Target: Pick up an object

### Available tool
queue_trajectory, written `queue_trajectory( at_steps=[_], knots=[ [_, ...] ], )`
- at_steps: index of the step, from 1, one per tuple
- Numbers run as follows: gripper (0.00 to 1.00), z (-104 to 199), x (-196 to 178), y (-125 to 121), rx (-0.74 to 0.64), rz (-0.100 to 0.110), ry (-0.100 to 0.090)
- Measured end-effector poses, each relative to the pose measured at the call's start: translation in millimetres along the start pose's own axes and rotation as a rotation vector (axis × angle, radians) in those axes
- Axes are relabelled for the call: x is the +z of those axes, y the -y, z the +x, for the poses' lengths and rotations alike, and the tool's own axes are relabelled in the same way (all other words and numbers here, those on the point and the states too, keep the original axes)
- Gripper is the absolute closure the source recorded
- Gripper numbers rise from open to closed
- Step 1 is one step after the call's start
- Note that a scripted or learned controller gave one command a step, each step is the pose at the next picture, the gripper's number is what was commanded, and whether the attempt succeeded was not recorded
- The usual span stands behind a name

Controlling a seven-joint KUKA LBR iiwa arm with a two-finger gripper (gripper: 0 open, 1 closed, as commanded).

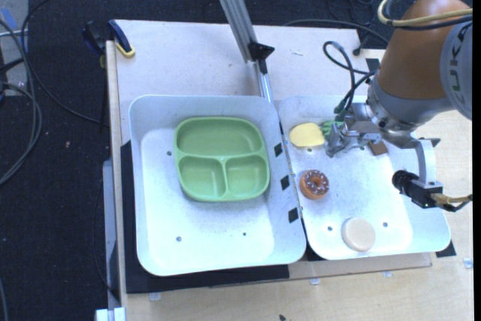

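**End effector low in the right bin, beside the yellow piece**

Two shallow white bins side by side on a pale wooden bench (188, 56). In the left white bin (150, 237), a light green plastic plate with three compartments (223, 159), sitting flat near the middle, nothing in its compartments. In the right white bin (391, 237), three small things: a flat yellow rounded piece (306, 135) near the far left corner, a brown ring doughnut with sprinkles (314, 184) just nearer than it and close to the wall shared with the left bin, and a cream-coloured round disc (358, 234) near the front edge, well apart from the other two.

Grey arm with orange band (425, 49) reaching in from the right, wrist over the far half of the right bin. Metal end effector (336, 140) down low, just right of the yellow piece, near it or touching; contact impossible to settle from this angle. Fingers too small and dark against the wrist hardware; whether apart or together, cannot tell. Nothing visibly between them. Doughnut and disc lying free on the bin floor.

Slanted grey metal pole (233, 4) crossing the far side of the bench. Black cables on the dark floor (52, 162) around the bench.
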State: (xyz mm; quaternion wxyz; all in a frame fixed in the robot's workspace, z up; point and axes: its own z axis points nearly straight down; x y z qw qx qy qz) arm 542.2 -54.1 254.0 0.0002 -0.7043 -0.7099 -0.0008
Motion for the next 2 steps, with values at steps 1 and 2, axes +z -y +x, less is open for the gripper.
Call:
queue_trajectory(
  at_steps=[1,2],
  knots=[
    [1.0,58.2,-1.1,-13.4,-0.001,-0.001,0.0],
    [1.0,110.7,1.2,-33.1,-0.001,-0.001,0.0]
  ],
)
